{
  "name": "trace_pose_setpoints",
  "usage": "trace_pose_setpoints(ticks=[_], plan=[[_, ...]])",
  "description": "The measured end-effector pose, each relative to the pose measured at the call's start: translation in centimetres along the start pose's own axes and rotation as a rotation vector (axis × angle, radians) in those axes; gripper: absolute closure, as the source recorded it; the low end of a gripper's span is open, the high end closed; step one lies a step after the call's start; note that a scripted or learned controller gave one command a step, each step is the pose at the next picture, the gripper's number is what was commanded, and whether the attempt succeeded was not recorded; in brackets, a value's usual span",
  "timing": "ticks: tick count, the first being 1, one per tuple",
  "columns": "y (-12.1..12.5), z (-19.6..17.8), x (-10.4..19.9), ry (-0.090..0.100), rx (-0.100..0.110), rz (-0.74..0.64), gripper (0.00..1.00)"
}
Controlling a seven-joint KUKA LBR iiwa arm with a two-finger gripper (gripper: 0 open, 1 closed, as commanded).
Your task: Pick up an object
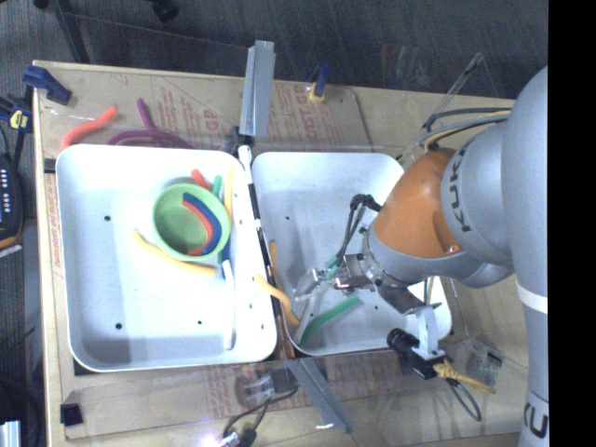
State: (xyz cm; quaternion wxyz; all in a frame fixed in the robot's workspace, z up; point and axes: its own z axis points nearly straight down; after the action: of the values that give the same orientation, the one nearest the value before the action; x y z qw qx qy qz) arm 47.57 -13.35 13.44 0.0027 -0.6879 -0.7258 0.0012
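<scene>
A tan wooden bench (pixel 391 110) over dark carpet bears two shallow white plastic bins side by side, the left bin (pixel 93 287) with broad bare floor around a round green plastic bowl (pixel 189 220) ringed by red, blue and yellow curved strips, the right bin (pixel 307 180) open across its upper half. The grey arm with its glossy orange band (pixel 421 210) crowds that bin's lower right, its two-finger gripper (pixel 328 277) low over the floor near a slim green plastic stick (pixel 328 315) lying aslant by the bottom rim. Whether the gripper is spread or closed, or grips anything, I cannot tell.
</scene>
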Motion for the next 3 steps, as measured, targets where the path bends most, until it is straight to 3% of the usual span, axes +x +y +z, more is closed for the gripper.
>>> trace_pose_setpoints(ticks=[1,2,3], plan=[[-0.3,-0.2,-6.9,-0.001,-0.004,-0.030,0.00],[0.2,4.1,-2.4,-0.003,-0.009,-0.113,0.00],[0.2,3.1,-2.2,0.006,-0.002,-0.118,1.00]])
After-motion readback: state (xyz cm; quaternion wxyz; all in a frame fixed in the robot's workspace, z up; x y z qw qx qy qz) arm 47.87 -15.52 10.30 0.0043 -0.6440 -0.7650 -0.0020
